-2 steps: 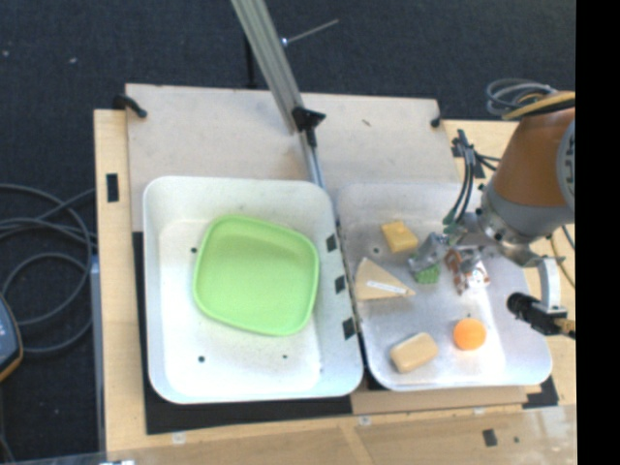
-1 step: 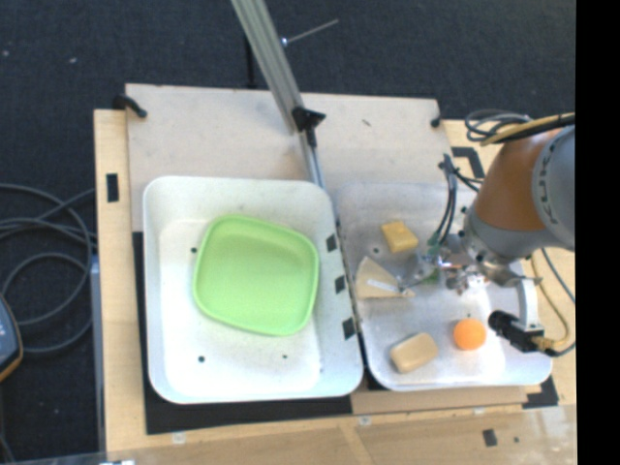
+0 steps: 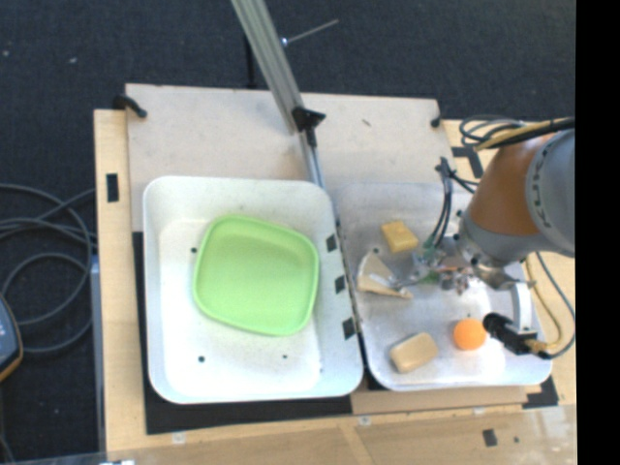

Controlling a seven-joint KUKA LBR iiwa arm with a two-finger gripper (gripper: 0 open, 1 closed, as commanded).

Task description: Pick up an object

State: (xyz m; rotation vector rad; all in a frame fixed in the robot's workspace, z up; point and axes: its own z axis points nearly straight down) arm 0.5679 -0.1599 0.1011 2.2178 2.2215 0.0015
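Hovering gripper over right bin, beside cream wedge (long axis left-right); finger state unclear.

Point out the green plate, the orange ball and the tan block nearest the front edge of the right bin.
green plate (image 3: 256,275): camera view, middle of its flat face.
orange ball (image 3: 470,333): camera view, centre of the ball.
tan block (image 3: 414,353): camera view, middle of its top face.

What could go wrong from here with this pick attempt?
1. The gripper is low in the right bin among several close pieces; it may nudge the tan block or the wedge instead of grasping.
2. The orange ball could roll if bumped.
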